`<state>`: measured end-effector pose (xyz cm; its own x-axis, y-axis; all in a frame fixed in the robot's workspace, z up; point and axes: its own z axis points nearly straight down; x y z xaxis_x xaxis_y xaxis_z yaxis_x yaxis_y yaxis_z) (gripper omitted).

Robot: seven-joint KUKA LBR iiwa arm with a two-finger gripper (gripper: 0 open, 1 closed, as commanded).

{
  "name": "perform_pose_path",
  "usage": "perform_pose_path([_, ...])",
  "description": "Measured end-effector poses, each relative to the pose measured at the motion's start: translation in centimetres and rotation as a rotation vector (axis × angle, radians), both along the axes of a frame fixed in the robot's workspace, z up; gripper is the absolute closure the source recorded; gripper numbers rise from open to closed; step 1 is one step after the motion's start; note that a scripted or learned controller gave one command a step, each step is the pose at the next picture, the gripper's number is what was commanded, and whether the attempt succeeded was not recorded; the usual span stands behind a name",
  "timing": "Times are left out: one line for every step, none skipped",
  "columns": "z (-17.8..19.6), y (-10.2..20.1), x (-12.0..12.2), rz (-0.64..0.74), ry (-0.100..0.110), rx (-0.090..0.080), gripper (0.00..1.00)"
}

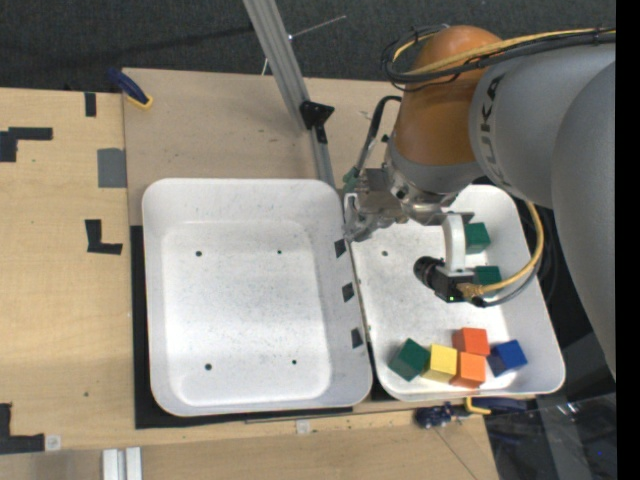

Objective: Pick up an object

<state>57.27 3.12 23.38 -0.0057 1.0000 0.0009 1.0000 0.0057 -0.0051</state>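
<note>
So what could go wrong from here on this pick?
1. The claw sits by the rim between the bins, away from any block; descending here could strike it or close on nothing.
2. The green block, yellow block and orange block sit packed together, so a grasp there may jam.

Bright, even light is falling from above. The left bin (240, 298) is glaring almost pure white along its rims, with a faint grey shade pooling across its floor. The orange band (445, 88) is catching a soft sheen. The coloured blocks (442, 360) are showing saturated but slightly soft-edged. Beyond the surface (60, 298), the dark floor (150, 18) is looking grainy and dim.
</note>
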Motion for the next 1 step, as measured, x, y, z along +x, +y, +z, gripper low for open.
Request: perform_pose_path([-0.52,5.83,-2.5,0.002,-0.001,0.001,1.0])
